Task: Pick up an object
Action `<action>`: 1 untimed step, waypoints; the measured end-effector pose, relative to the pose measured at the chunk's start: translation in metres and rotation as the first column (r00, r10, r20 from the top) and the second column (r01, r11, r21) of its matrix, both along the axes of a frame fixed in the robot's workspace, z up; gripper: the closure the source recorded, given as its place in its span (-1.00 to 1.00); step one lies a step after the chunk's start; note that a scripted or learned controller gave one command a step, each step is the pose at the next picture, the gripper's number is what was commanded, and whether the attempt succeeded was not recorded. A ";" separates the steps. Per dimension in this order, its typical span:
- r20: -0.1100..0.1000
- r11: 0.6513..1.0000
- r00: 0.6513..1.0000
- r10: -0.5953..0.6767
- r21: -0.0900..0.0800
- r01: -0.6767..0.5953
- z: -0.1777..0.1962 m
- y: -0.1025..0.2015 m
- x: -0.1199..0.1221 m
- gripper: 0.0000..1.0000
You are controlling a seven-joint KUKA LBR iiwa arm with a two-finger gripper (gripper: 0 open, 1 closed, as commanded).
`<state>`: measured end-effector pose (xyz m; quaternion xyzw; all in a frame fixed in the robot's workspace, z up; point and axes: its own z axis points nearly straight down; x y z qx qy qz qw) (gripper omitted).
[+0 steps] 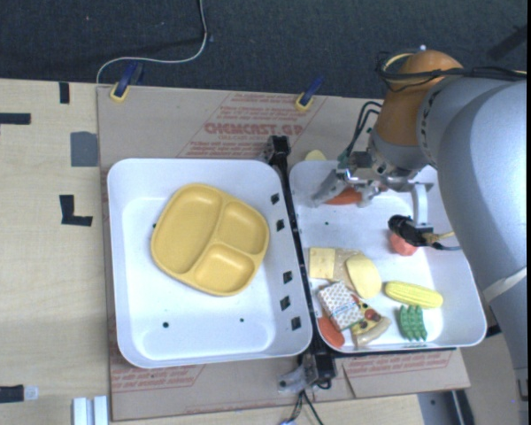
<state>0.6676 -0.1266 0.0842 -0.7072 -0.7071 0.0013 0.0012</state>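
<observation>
Well, the gripper point(341, 187) was down low in the far part of the right bin point(369, 227), near the divider side, right over an orange-red piece point(345, 199). That piece looked like the pick target, imo. It lay flat on the bin floor, partly covered by the gripper, so its shape wasn't clear. Whether the gripper was spread or closed couldn't be told from this angle, and nothing showed it had hold of anything.

To do this step well:
- Centre over the piece before closing. It sat a bit toward the near side of the gripper, so an off-centre squeeze would prob. just push it away.
- Go down all the way to the floor. The piece was low and flat, so closing too high would likely miss it.
- Close slowly, then lift straight up. The bin wall and divider were near, so a sideways drag could jam the piece vs. the wall.

The other stuff was well apart and shouldn't interfere: a red piece point(404, 245) toward the right side, and a corn cob point(413, 295), a green piece point(411, 323) and a pale yellow piece point(365, 275) in the near part. The left bin point(133, 264) held a yellow divided plate point(211, 239), not relevant here.
</observation>
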 end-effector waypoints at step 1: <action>0.001 1.000 1.000 0.001 -0.002 -0.001 0.000 0.010 0.000 -1.00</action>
